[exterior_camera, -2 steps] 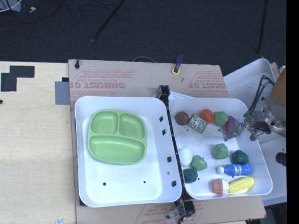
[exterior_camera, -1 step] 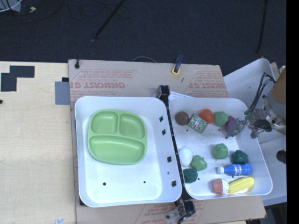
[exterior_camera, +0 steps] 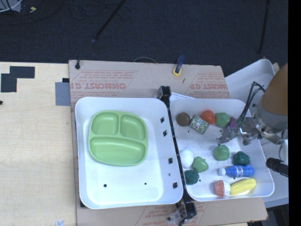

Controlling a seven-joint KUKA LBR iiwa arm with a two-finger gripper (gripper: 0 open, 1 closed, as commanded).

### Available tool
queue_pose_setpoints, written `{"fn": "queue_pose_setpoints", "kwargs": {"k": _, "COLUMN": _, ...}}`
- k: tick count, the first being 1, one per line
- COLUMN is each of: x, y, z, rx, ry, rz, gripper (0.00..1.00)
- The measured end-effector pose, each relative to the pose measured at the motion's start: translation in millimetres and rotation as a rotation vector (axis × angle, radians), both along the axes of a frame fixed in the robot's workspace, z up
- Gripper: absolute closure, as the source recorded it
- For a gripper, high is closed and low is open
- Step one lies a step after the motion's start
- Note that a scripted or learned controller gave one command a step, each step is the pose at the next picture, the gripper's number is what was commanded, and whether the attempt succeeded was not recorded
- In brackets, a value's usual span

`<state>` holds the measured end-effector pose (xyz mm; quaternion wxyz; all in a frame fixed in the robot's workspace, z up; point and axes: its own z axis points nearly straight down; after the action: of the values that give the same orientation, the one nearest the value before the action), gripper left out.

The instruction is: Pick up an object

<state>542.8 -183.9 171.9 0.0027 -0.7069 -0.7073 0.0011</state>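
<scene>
- Two white bins are seen side by side; a green divided plate [exterior_camera: 118,138] lies in the left bin [exterior_camera: 94,192].
- The gripper [exterior_camera: 229,134] is positioned low over the right bin [exterior_camera: 268,185], above a green object [exterior_camera: 221,152].
- Whether anything is grasped cannot be told.
- A blue bottle [exterior_camera: 236,172] and a yellow corn toy [exterior_camera: 242,187] are seen nearby.

Two white bins [exterior_camera: 94,192]: one green divided plate [exterior_camera: 117,138] in the left, about twelve small objects [exterior_camera: 221,152] in the right.

Dark carpet floor [exterior_camera: 141,27] with cables; light wood bench [exterior_camera: 33,149]; brown cardboard sheet [exterior_camera: 141,81] on bench.
</scene>
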Motion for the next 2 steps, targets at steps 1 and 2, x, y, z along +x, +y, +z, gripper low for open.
{"fn": "queue_pose_setpoints", "kwargs": {"k": 1, "x": -4.4, "y": 3.6, "z": -61.9, "rx": 0.000, "ry": -0.003, "rz": 0.001, "gripper": 0.00}}
{"fn": "queue_pose_setpoints", "kwargs": {"k": 2, "x": -4.4, "y": 6.0, "z": -85.9, "rx": 0.000, "ry": -0.001, "rz": 0.000, "gripper": 0.00}}
